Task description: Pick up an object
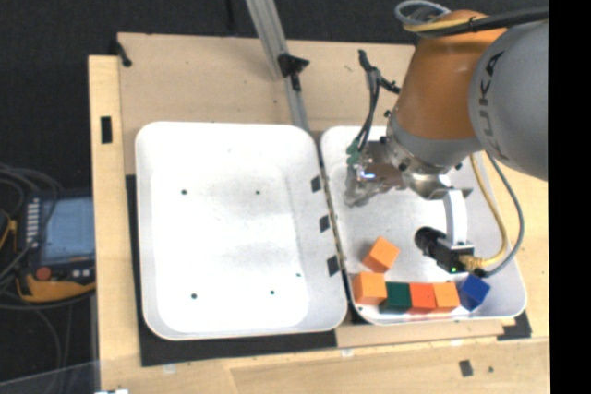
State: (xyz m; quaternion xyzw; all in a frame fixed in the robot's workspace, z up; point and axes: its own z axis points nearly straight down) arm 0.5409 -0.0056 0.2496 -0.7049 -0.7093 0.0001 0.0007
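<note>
In the right bin [513,298], several small blocks lie along the front wall: an orange block [370,287], a green block [398,296], two more orange ones [423,296] and a blue block [474,291]. One further orange block [381,254] sits just behind that row, tilted. My gripper [360,189] hangs over the bin's left side, near the divider, behind and above the tilted orange block. The wrist and orange band hide much of the bin's back half.
The left bin [231,226] is a white tray with a few dark specks. A metal pole [263,14] slants up from the divider between bins. A small black part [434,244] hangs from the wrist over the right bin.
</note>
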